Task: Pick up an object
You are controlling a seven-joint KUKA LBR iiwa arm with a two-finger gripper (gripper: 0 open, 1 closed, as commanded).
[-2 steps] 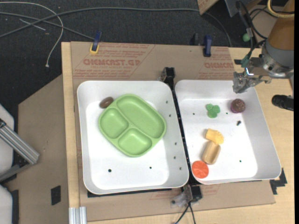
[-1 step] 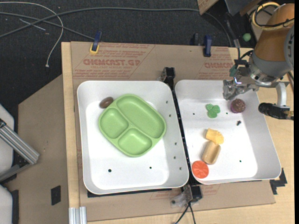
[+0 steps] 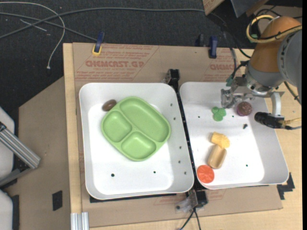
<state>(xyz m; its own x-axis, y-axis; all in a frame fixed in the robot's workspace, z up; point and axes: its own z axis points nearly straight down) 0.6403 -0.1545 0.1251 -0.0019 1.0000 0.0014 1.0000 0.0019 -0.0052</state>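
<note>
Camera view: the gripper [image 3: 233, 98] hangs low in the right bin [image 3: 268, 174]. I cannot tell its grip. The green toy [image 3: 218, 113] sits at its seven o'clock, so closing here might miss it.

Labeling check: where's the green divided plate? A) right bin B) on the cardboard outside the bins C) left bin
C: the green divided plate lies flat in the left bin, with a small brown object beside its upper-left edge.
</note>
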